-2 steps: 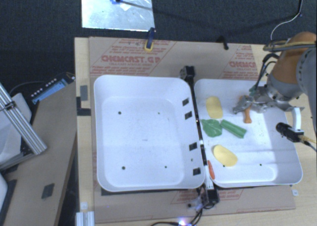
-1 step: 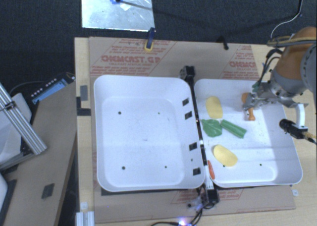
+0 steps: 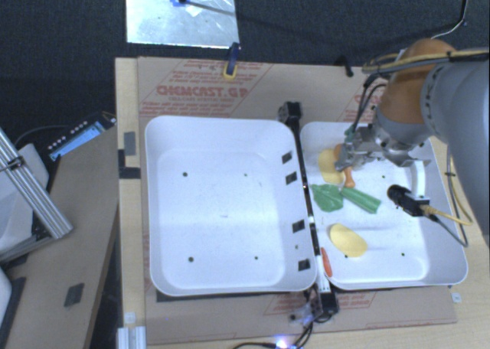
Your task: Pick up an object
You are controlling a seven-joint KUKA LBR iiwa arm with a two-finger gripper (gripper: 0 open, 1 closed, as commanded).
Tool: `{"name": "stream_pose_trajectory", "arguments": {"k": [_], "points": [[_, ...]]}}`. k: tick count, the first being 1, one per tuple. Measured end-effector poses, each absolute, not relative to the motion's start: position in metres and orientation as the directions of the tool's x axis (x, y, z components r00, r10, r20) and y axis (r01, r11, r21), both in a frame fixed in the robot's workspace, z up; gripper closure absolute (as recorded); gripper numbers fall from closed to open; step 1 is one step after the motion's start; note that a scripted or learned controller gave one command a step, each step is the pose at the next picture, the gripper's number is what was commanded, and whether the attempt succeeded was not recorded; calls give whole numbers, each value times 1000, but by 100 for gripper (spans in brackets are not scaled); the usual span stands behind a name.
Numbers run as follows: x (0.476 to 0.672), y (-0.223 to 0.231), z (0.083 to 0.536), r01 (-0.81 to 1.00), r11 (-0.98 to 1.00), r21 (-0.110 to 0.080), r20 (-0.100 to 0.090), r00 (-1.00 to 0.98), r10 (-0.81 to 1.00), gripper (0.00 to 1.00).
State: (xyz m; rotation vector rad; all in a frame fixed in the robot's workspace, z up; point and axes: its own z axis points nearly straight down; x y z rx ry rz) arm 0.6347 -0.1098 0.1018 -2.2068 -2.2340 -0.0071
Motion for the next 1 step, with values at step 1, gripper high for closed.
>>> {"name": "stream_pose_trajectory", "arguments": {"k": [1], "points": [[661, -18, 191, 1000, 14, 12, 2, -14, 1000, 100]]}}
